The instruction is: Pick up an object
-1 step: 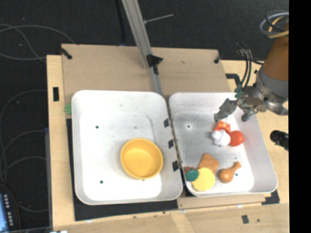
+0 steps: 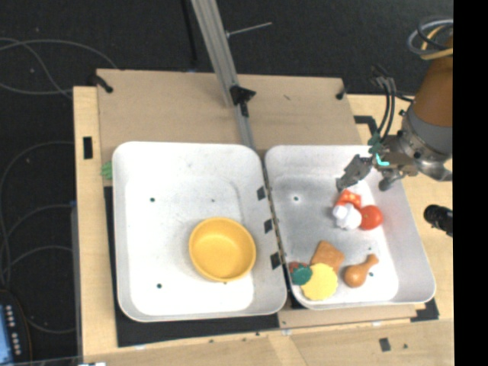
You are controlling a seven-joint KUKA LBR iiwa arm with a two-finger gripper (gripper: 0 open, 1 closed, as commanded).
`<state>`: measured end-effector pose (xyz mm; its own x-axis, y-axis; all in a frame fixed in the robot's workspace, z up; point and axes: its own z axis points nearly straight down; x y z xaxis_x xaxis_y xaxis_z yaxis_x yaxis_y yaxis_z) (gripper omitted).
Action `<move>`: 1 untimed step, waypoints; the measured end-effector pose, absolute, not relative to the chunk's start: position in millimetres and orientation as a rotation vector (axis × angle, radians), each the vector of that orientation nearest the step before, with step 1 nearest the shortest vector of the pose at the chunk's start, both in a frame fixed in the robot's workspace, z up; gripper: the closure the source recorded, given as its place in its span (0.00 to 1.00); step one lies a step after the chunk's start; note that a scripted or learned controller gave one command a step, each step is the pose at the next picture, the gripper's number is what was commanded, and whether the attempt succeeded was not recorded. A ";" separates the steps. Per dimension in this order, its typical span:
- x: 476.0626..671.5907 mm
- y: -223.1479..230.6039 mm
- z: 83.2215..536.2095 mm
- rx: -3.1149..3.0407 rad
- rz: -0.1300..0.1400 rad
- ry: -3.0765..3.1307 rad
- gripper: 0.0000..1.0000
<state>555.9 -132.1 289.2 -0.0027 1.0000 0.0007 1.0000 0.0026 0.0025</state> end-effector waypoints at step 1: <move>551.3 -124.8 234.8 2.225 -0.005 2.220 0.00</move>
